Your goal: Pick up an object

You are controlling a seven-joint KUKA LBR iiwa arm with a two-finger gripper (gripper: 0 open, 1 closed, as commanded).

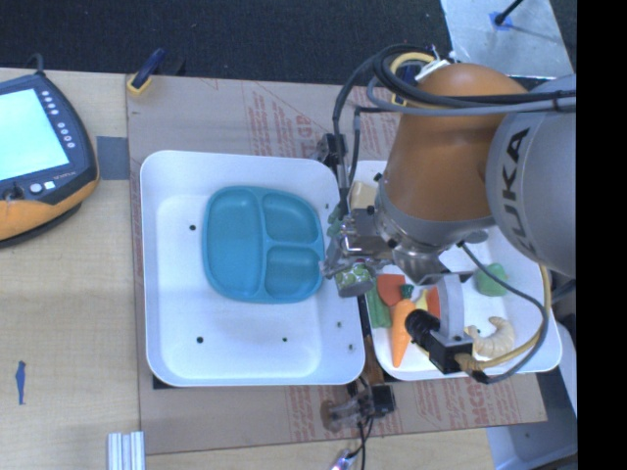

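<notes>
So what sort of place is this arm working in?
Likely a robotics lab bench: a control tablet lies at the left, two white bins sit on a cardboard sheet, and the toy carrot looks like practice material.

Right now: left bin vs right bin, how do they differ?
The left bin lies in open view and holds one thing, a blue divided plate. The right bin lies largely under the arm and holds several small things, among them a carrot, a green piece and a pale curved piece. Both are shallow, white and side by side on the bench.
</notes>
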